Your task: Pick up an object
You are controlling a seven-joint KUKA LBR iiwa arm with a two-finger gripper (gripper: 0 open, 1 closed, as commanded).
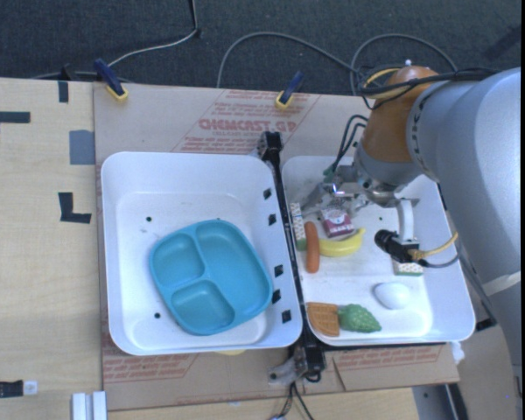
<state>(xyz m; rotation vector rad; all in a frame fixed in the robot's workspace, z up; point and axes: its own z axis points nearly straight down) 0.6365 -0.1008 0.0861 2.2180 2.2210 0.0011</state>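
Observation:
My gripper (336,210) hangs over the upper middle of the right bin (437,318), right above a small red and white object (337,227) and a yellow banana (343,244). A hot dog (312,247) lies just left of them, near the bin's left wall. Toward the bin's front lie an orange waffle-like piece (325,318), a green leafy piece (360,318) and a white egg-shaped object (391,295). Whether anything sits between the gripper's tips is hidden by the wrist.
The left bin (131,191) holds a blue divided plate (210,276). A black divider (276,208) runs between the bins. A black fitting with a cable (395,245) sits to the right of the banana. The arm's grey body (481,173) covers the right bin's right side.

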